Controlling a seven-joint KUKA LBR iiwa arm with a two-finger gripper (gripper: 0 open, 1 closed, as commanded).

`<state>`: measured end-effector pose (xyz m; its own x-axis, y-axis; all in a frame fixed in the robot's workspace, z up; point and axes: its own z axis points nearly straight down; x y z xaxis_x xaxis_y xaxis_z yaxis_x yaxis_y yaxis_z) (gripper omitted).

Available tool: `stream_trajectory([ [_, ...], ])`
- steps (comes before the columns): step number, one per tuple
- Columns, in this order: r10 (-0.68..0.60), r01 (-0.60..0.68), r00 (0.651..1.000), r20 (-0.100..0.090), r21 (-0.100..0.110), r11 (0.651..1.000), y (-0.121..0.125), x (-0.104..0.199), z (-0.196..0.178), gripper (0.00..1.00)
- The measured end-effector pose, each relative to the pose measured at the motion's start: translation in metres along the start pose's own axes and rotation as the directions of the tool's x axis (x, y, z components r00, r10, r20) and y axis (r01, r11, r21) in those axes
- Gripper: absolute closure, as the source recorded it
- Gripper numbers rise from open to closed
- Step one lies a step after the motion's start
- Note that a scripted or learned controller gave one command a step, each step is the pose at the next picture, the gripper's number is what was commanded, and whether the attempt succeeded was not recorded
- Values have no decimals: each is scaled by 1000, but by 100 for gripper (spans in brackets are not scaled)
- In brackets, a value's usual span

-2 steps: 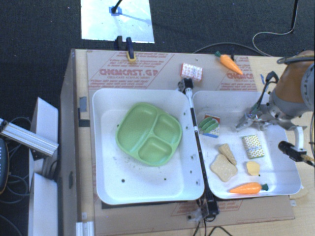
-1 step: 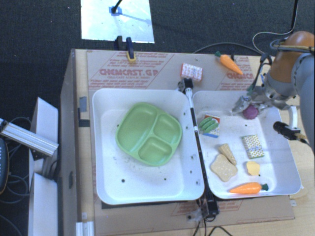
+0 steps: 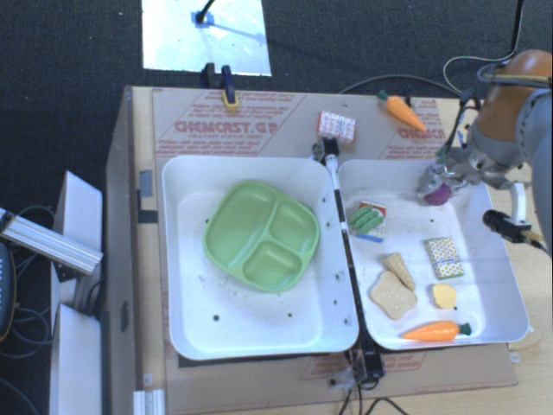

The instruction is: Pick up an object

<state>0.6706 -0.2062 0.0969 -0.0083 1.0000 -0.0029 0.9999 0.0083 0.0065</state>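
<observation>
Gripper [image 3: 435, 185] over purple object [image 3: 438, 194], right bin [image 3: 505, 275].

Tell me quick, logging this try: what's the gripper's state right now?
Gripper: down at the purple object in the right bin; a grasp cannot be told.

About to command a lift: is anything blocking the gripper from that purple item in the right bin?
Nothing visible does. The gripper is already right at the purple item, near the right bin's far edge; other objects lie well apart.
</observation>
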Motion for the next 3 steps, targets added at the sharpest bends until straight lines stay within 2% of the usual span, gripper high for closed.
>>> stream_trajectory([
  [1,6,-6,1000,-3,5,1000,-100,67,-31,100],
  [2,4,-4,1000,-3,1,1000,-115,126,-138,100],
  [3,4,-4,1000,-4,5,1000,-143,169,-153,100],
])
